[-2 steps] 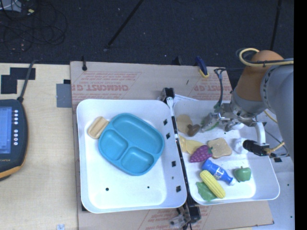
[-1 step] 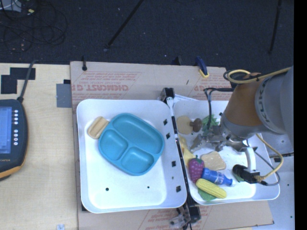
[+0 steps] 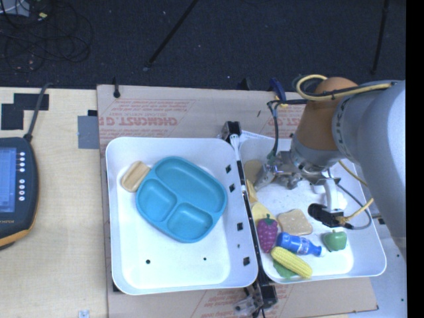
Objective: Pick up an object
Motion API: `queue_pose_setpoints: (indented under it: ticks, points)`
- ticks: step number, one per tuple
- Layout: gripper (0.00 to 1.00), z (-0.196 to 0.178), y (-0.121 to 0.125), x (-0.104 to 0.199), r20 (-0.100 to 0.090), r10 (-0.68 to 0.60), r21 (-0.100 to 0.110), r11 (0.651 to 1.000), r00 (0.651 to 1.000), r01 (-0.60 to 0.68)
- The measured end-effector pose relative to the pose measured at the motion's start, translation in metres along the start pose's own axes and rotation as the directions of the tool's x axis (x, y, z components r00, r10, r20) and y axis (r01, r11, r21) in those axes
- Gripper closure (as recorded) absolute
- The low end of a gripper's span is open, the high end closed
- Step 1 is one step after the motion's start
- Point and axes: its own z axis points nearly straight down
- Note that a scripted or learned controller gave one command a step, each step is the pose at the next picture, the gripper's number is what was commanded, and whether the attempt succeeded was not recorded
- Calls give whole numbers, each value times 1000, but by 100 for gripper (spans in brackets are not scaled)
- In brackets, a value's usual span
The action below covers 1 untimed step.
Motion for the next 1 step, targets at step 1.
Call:
queue_pose_setpoints:
  ticks: [1]
  points:
    - [0,1,22,-3,-5,-1,3,1000,1000,1]
